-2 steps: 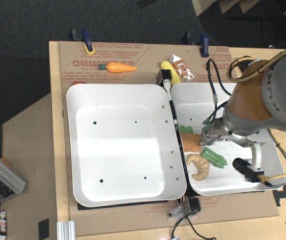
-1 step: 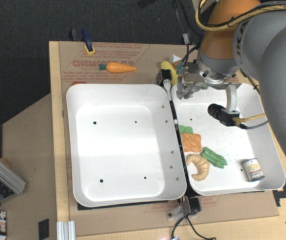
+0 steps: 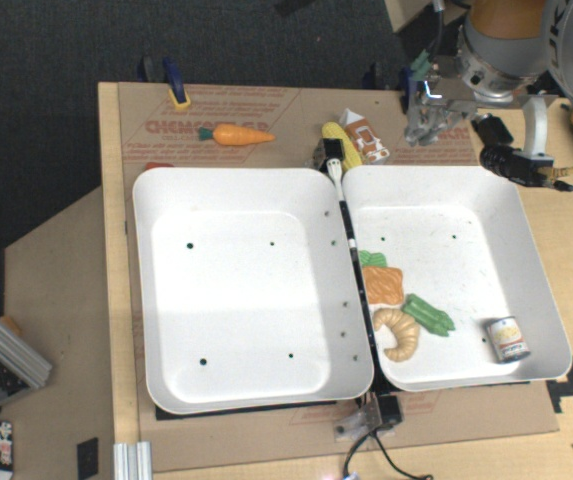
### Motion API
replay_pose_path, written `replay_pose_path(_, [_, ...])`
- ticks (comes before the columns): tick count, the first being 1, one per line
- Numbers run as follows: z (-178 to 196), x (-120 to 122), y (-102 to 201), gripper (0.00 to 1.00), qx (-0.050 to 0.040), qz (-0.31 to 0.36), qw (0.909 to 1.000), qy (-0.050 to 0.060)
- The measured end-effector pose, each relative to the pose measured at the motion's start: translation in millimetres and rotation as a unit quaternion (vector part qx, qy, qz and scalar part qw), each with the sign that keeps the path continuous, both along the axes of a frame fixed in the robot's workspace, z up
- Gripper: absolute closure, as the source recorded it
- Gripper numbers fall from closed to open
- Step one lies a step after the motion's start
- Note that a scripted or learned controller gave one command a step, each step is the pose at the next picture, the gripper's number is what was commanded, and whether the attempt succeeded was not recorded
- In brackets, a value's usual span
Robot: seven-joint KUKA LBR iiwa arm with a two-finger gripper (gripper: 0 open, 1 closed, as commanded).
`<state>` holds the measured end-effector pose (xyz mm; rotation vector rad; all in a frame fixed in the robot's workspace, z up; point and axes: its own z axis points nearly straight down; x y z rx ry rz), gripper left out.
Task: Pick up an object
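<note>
The right bin (image 3: 486, 203) holds a croissant (image 3: 399, 332), a green pea pod (image 3: 428, 313), an orange-and-green food piece (image 3: 380, 281) by the divider, and a small can (image 3: 507, 338) near the front right corner. My gripper (image 3: 428, 128) hangs above the bench just beyond the right bin's far rim, well away from those objects. Nothing shows between its fingers. The grey arm with its orange band (image 3: 511, 8) reaches in from the upper right.
The left bin (image 3: 156, 228) sits beside the right one. On the cardboard behind the bins lie a toy carrot (image 3: 236, 136), a yellow banana-like toy (image 3: 341, 140) and a small packet (image 3: 366, 143). A blue-and-yellow clamp (image 3: 176, 86) grips the board's far edge.
</note>
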<state>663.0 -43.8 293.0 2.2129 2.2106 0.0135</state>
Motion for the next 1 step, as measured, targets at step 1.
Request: replay_pose_path(1, [72.2,-46.3,6.4,1.0,0.0015,0.001,1.0,0.002])
